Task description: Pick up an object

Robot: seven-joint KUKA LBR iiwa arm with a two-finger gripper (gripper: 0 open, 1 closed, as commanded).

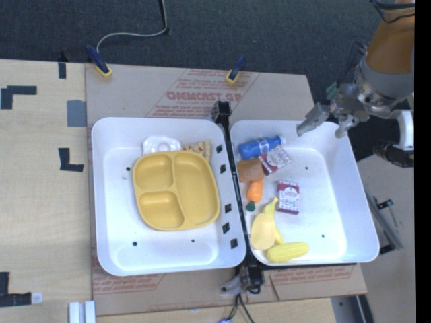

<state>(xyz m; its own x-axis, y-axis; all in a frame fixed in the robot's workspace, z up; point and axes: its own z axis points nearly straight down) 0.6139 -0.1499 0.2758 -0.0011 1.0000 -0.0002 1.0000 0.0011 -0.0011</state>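
My gripper (324, 127) hangs over the far right corner of the right bin (360, 207), fingers spread open with nothing between them. Along the bin's left side lie a blue bottle (259, 147), a red-and-white packet (277, 159), a brown block (249, 171), a small orange carrot (254, 191), a red box (288, 198), a yellow banana (264, 229) and a yellow corn cob (287, 251). The bottle is the nearest to the gripper, below and to its left.
The left bin (104, 207) holds a yellow divided plate (176, 188), with a white item (161, 143) and a tan piece (199, 149) behind it. A black divider (227, 173) runs between the bins. Two clamps (100, 60) pin the cardboard at the back.
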